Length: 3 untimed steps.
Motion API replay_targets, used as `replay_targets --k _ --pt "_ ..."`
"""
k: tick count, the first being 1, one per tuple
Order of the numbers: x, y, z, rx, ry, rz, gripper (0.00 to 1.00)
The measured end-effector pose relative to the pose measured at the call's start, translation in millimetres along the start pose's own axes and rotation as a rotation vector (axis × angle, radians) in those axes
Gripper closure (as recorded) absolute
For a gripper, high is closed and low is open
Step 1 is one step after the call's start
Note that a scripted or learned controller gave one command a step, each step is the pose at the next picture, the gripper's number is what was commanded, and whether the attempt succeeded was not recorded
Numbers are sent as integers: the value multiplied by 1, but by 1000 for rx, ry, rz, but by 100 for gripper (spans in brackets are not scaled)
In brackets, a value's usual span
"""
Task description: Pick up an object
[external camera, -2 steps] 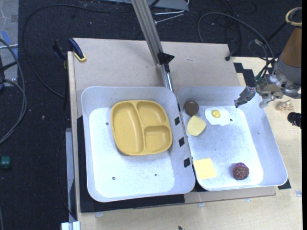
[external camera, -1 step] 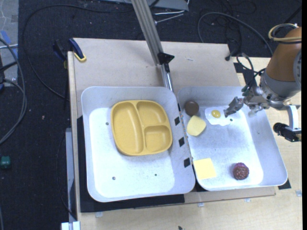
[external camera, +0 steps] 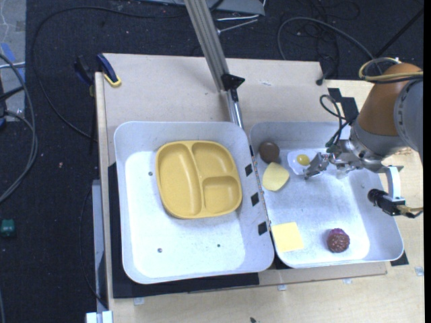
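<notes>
- White plastic fried egg [external camera: 300, 159], yolk up, sits at the far side of the right bin [external camera: 377, 247], and the gripper [external camera: 314, 169] is down low right at its near-right edge.
- The fingers look slightly parted, tips touching or just beside the egg's rim. Nothing sits between them, so no grasp yet.
- My read: the arm [external camera: 380, 116] slants in from the right so the tips can slide onto the flat egg from the side.
- The egg lies flat, roughly round, with no clear long axis. Its yolk sits toward the right.
- Just left of it are a pale yellow wedge [external camera: 275, 177] and a brown ball [external camera: 269, 151], close company, so there's a crowding risk.
- Well apart at the near side are a yellow cheese square [external camera: 287, 237] and a dark red berry [external camera: 338, 240].
- The left bin [external camera: 135, 247] holds a yellow divided plate [external camera: 199, 179].
</notes>
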<state>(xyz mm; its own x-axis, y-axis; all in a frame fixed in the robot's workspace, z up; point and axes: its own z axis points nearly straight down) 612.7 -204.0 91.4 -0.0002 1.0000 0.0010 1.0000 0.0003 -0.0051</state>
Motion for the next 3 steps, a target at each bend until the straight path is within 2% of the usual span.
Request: replay_targets --k 1,2,3 --pt "0 0 -1 -5 -2 0 0" --pt "0 1 -12 -8 -3 -1 100" --pt "-2 -7 -60 -11 -3 1 100"
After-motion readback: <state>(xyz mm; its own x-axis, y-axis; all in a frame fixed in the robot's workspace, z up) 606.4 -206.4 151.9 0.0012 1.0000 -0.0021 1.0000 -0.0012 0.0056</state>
